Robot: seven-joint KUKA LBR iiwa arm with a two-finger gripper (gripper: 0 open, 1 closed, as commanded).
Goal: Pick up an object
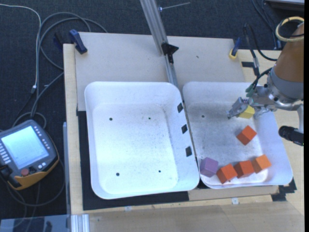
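Your gripper (240,109) hangs over the far part of the right bin (212,93), with a yellow block (247,112) just beside its tip; you cannot tell whether it grips that block. An orange block (246,135) lies alone mid-bin. Along the near wall you have a purple block (209,166), then three orange blocks (244,168) in a row. The left bin (96,98) sits alongside.
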